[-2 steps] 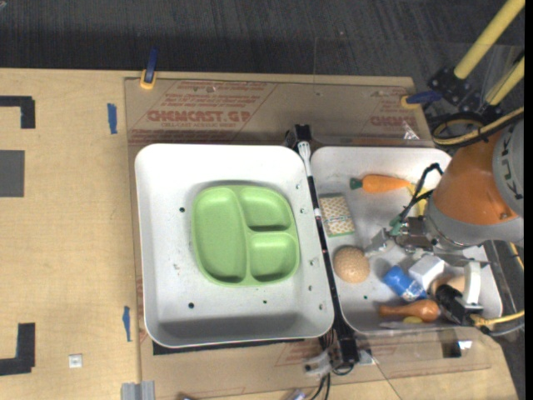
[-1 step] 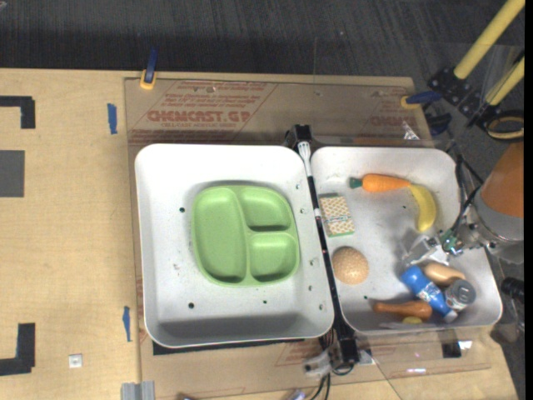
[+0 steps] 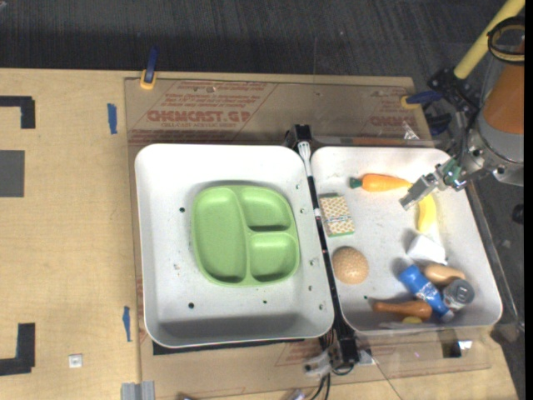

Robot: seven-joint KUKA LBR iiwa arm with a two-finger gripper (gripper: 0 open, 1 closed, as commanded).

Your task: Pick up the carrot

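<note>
Carrot (image 3: pixel 384 182): An orange carrot with a small green tip is seen lying on its side near the far edge of the right bin (image 3: pixel 379 152), its green end pointed toward the divider between the bins.
Gripper (image 3: pixel 419 192): It is positioned low over the right bin, just to the right of the carrot's blunt end and above the banana. Nothing is seen between its fingers; how far they are spread cannot be told from this view.
Arm (image 3: pixel 504 107): The grey arm with its orange band is seen entering from the right side, over the far right corner of the right bin.
Banana (image 3: pixel 425 215): A small yellow piece is seen just beneath and in front of the gripper.
Patterned block (image 3: pixel 336 215): It is laid flat near the divider, in front of the carrot.
Tan round item (image 3: pixel 351 265): It is placed near the middle of the right bin.
Near right corner: A blue bottle (image 3: pixel 420 284) is heaped with several other small items.
Left bin (image 3: pixel 158 223): A green divided tray (image 3: pixel 246 233) is seated at its centre.
</note>
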